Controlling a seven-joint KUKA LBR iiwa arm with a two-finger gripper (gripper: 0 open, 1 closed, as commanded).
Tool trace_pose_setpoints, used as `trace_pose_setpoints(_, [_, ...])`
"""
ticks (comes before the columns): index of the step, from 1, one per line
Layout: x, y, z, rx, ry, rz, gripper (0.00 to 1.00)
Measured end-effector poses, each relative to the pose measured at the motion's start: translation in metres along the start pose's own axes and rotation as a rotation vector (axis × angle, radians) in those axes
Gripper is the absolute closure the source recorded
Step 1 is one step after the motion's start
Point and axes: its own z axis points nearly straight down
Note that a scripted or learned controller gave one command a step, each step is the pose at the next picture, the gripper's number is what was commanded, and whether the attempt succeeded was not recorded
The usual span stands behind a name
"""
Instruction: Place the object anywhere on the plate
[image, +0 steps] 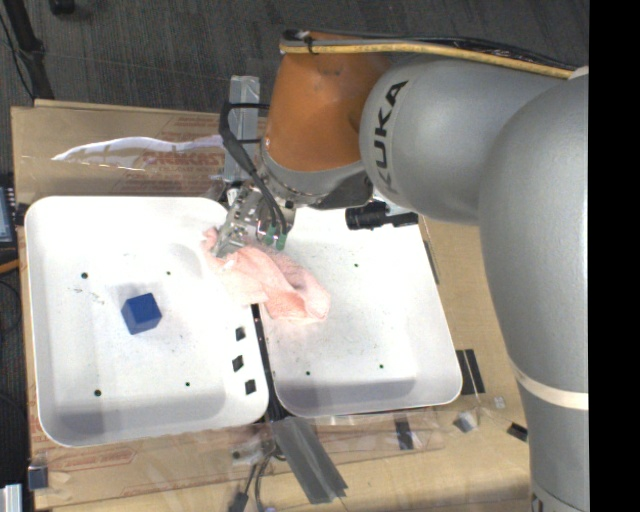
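Pink object (275, 280), soft and crumpled-looking, lay draped over the ridge where the two white bins (60, 300) met, its long axis running down and to the right from the claw (250, 228). The claw hung at its upper-left end, touching or nearly so; whether its fingers were parted could not be told

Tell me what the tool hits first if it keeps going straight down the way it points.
Probably the pink cloth, bunched across the seam between the two bins right beneath the tool; depth is hard to judge.
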Motion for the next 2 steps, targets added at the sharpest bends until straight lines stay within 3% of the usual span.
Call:
trace_pose_setpoints(1, [0.0403, 0.0279, -0.0064, 0.000, -0.001, -0.357, 1.00])
trace_pose_setpoints(2, [0.0403, 0.0279, -0.0064, 0.000, -0.001, -0.357, 0.00])
